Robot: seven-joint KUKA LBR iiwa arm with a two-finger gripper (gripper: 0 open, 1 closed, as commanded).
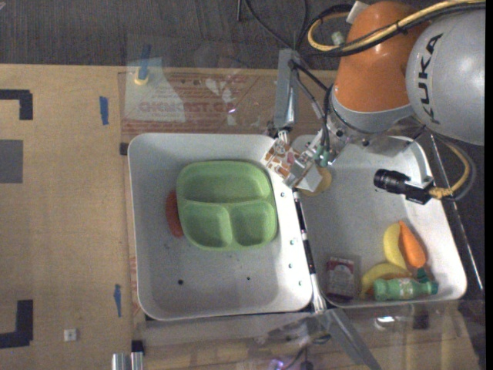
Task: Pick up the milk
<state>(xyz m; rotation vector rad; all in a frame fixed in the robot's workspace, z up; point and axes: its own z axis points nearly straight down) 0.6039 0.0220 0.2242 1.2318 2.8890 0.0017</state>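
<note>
White-and-orange printed carton, which I read as the milk, sits at the top of the divider between the two bins: roughly 1 o'clock of the left bin and 11 o'clock of the right bin. The gripper is right against it, with the carton at the gripper's 9 o'clock. From this angle I can't tell how wide the gripper is set or whether it actually has the carton (wrist and cabling clutter that spot), so I'd treat the grasp as unconfirmed. The carton looks tilted, not square to the bin wall, and there's a tan shape I can't identify just at the gripper's 5 o'clock. To do the step well, centre the tool on the carton body instead of clipping a corner, align the closing axis across its narrow faces, close firmly but don't crush (thin board will probably dent), then lift straight up before any sideways move so it doesn't catch the rim. Nothing else crowds it: the green plate is well apart at the carton's 8 o'clock, and the banana, carrot, green bottle and small packet lie down at the right bin's 5 to 6 o'clock. Main risk, I'd guess, is a one-sided pinch flicking the carton over the divider.
</note>
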